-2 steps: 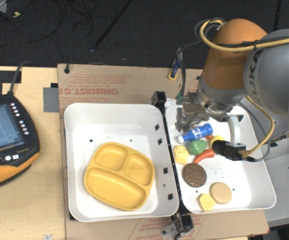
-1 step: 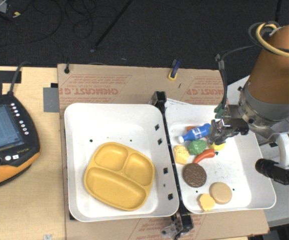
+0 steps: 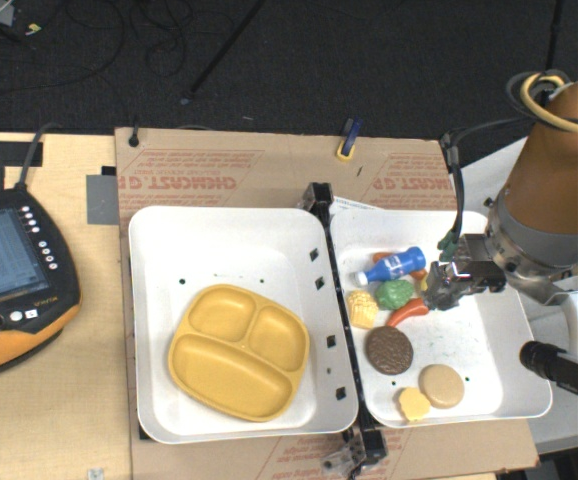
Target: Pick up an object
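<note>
The right bin (image 3: 514, 318) holds several toy foods. A blue bottle (image 3: 397, 264) lies near its far left, with a green vegetable (image 3: 394, 293) just in front of it and a red pepper (image 3: 409, 313) beside that. A pale yellow piece (image 3: 362, 308) lies by the bin's left wall. Nearer the front are a brown round cookie (image 3: 389, 350), a tan round bun (image 3: 441, 386) and a small yellow wedge (image 3: 414, 404). My gripper (image 3: 445, 290) hangs low in this bin, just right of the green vegetable and the red pepper, its dark tip close to the pepper's end.
The left bin (image 3: 159, 268) holds a yellow divided plate (image 3: 239, 351). A black divider (image 3: 331, 308) runs between the bins. An orange-edged teach pendant (image 3: 9, 278) lies on the bench at the far left. Cables hang beside the arm's wrist (image 3: 544, 218).
</note>
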